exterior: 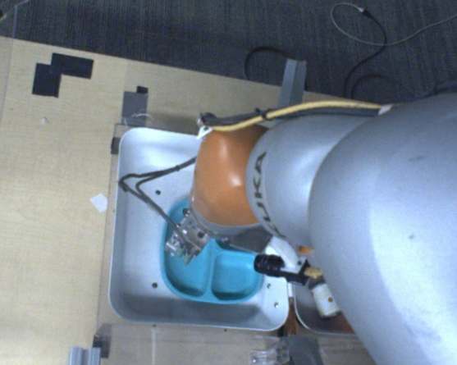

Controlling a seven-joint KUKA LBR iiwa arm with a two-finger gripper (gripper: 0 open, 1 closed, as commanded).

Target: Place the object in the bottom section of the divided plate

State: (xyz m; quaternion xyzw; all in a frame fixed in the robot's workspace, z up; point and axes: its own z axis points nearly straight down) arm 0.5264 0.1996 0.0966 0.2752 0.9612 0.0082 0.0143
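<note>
A blue divided plate [215, 277] lies in the left white bin [138, 208], toward its near right part. Two of its sections show at the bottom; the upper part is hidden under the arm. My gripper [181, 244] hangs over the plate's left edge, below the orange band [225, 177]. What lies between the fingertips is too small and blurred to make out. A small bottle-like object [323, 299] with an orange cap lies in the right bin, just past the divider.
The big grey arm [374, 212] covers the right half of the view and most of the right bin. A black cable [141, 185] loops from the wrist over the left bin. Black markers [60, 73] sit on the bench at far left.
</note>
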